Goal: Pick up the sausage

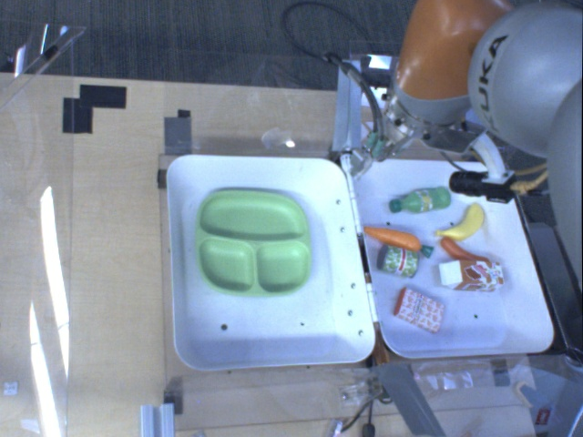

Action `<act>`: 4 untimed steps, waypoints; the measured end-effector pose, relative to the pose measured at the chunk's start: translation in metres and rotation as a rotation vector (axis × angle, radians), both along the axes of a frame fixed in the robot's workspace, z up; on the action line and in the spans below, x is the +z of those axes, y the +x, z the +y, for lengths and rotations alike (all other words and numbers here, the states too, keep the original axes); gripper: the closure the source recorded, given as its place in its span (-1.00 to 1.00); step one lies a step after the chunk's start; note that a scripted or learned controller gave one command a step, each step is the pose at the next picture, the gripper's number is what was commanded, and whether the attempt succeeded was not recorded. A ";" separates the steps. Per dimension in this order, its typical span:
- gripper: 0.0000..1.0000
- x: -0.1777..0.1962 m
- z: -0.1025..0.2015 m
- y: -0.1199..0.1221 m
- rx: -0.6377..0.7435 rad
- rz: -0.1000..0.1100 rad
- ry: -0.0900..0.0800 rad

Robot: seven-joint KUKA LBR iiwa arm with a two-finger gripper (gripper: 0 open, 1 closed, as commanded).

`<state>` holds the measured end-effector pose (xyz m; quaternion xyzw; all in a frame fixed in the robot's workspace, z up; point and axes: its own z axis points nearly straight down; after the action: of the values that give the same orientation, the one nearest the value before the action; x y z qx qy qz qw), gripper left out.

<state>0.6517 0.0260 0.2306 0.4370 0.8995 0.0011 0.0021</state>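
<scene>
Green divided plate (252, 241) sits in the left bin (187, 335), far left of the gripper (369, 149) — whose state I cannot tell. Below the gripper in the right bin (519, 330), the reddish sausage (458, 249) lies untouched beneath the banana (463, 223) — pickup not begun.

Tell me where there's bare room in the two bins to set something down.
Left bin: bare floor runs in front of the green divided plate, and in a strip between the plate and the bin's right wall. Right bin: the front strip below the red carton is free. Its middle is crowded with the bottle, banana, carrot and can.
</scene>
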 end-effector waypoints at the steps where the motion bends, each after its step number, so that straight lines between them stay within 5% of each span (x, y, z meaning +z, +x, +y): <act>1: 1.00 0.010 -0.040 0.005 0.238 -0.004 -0.002; 2: 1.00 0.031 -0.001 0.010 0.318 -0.005 -0.001; 4: 1.00 -0.002 0.046 0.006 0.327 -0.001 0.000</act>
<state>0.6575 0.0715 0.2285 0.2847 0.9586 0.0016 0.0021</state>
